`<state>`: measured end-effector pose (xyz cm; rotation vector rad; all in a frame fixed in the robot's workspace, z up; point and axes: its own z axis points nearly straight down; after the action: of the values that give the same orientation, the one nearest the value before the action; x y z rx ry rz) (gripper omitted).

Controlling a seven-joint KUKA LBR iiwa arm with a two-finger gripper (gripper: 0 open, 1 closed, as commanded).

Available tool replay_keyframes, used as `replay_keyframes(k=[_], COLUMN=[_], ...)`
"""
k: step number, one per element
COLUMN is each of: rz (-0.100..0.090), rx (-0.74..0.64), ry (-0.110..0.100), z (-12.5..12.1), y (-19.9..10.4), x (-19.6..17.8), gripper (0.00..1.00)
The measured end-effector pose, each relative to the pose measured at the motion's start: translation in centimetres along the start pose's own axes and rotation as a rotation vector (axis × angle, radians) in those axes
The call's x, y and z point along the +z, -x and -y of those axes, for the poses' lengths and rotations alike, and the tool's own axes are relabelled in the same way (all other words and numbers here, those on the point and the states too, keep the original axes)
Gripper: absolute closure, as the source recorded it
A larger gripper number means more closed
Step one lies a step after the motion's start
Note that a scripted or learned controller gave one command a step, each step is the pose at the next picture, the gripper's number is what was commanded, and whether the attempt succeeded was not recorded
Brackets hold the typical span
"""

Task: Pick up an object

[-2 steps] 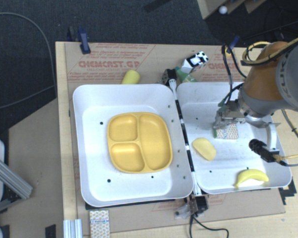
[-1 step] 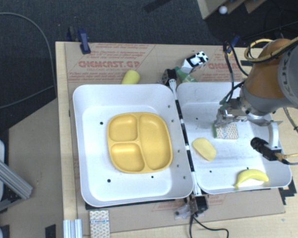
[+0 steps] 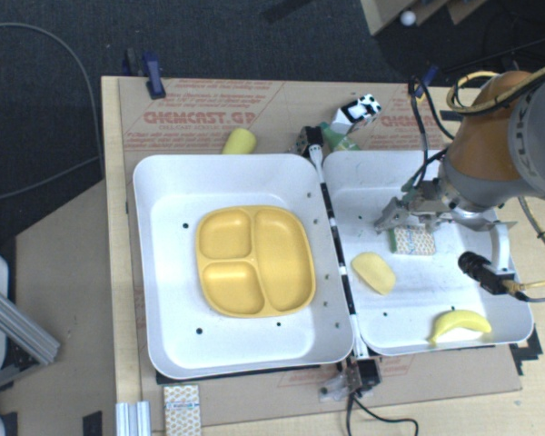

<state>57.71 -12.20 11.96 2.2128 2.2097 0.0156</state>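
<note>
Camera view, near to far in the right bin [image 3: 490, 339]: banana [image 3: 460, 325] at 5 o'clock, pale yellow chunk [image 3: 374, 272] at 8, patterned sponge [image 3: 412, 240] mid-bin right under the gripper [image 3: 416, 209]. Sponge looks light, squishy and easy to pinch across its short sides. Can't tell the finger state.

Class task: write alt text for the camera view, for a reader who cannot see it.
The end effector hangs over a small patterned packet in the right bin, which also holds a yellow lemon-like piece and banana. The left bin holds a yellow divided plate.
</note>
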Motion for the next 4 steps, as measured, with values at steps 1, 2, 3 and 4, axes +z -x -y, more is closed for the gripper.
replay_keyframes(k=[1, 2, 3, 4], rz=[0.000, 0.004, 0.004, 0.005], rx=[-0.001, -0.001, 0.000, -0.001], ry=[-0.010, -0.005, -0.005, -0.003], z=[-1.0, -1.1, -1.1, -1.2], y=[0.7, 0.9, 0.9, 0.8], x=[3.1, 2.0, 2.0, 1.0], gripper=[0.00, 1.00, 0.00, 1.00])
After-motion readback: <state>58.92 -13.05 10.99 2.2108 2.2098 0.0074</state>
